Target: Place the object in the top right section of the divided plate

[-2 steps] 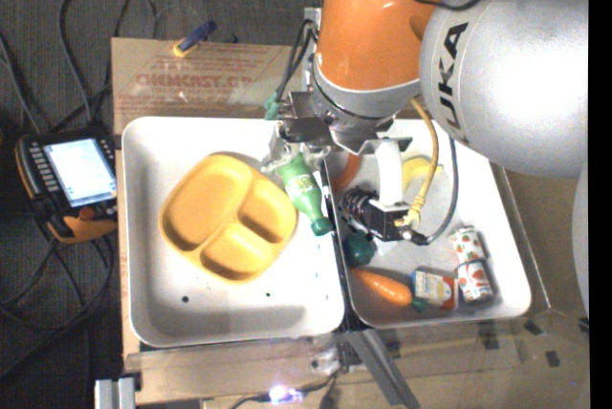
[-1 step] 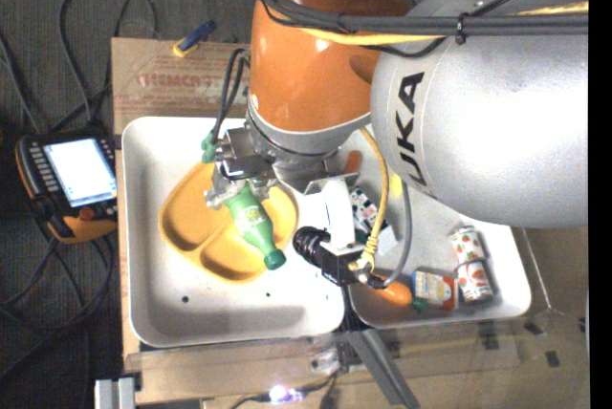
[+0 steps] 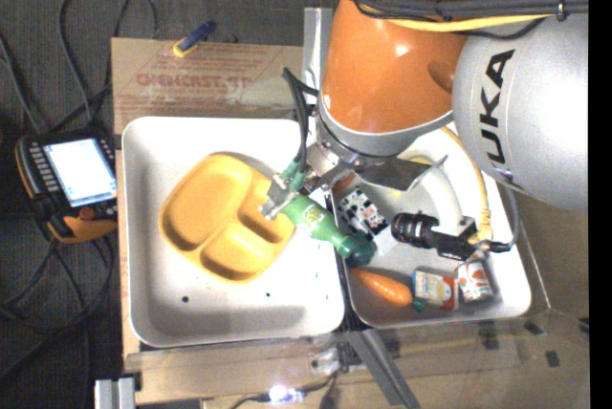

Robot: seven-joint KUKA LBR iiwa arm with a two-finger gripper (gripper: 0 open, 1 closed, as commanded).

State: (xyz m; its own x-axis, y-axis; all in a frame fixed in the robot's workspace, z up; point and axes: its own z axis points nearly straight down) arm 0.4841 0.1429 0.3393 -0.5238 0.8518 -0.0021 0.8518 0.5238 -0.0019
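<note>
The gripper (image 3: 284, 192) hovers over the right edge of the yellow divided plate (image 3: 203, 195), which lies at a slant in the middle of the left bin (image 3: 239, 313); the upper end of a green bottle (image 3: 327, 229) sits right at the gripper, but whether the gripper is clenched on it or released cannot be told; the bottle runs slantwise from the plate's right rim across the wall between the bins, with its lower end in the right bin (image 3: 507, 264) by that bin's left wall; in the right bin a carrot (image 3: 382, 286) lies along the near edge, with two small red-labelled cans (image 3: 435, 290) beside it toward the near right corner; a black-and-white patterned thing (image 3: 361, 209) lies just beside the bottle's middle.
</note>
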